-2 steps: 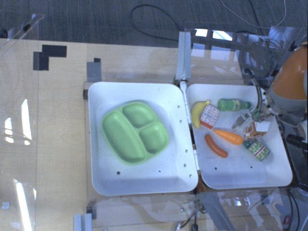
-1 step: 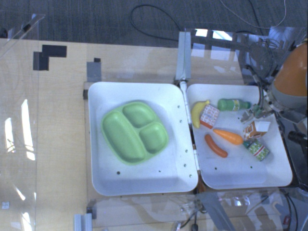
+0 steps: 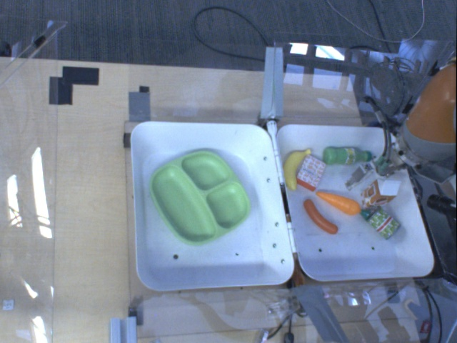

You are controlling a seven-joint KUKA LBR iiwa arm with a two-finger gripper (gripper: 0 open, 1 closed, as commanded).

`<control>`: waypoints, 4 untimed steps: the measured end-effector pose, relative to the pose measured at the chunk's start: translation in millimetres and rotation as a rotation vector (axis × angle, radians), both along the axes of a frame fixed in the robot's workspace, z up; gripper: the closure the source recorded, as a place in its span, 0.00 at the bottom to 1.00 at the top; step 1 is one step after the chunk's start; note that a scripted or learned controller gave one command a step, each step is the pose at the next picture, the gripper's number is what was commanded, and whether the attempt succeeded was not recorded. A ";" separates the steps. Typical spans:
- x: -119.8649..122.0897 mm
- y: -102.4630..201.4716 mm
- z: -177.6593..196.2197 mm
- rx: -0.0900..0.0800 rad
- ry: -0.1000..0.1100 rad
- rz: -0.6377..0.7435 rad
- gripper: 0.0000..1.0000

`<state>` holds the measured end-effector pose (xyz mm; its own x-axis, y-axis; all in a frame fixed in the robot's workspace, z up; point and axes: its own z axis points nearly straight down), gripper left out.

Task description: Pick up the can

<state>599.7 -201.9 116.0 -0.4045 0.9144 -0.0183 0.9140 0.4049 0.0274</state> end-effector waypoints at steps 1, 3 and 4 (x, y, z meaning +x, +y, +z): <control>-50.5 -2.8 -26.1 0.003 0.018 -0.020 0.00; -46.5 -1.6 -12.9 0.002 0.008 -0.019 0.00; -106.6 -2.9 -25.6 -0.001 0.015 0.092 0.00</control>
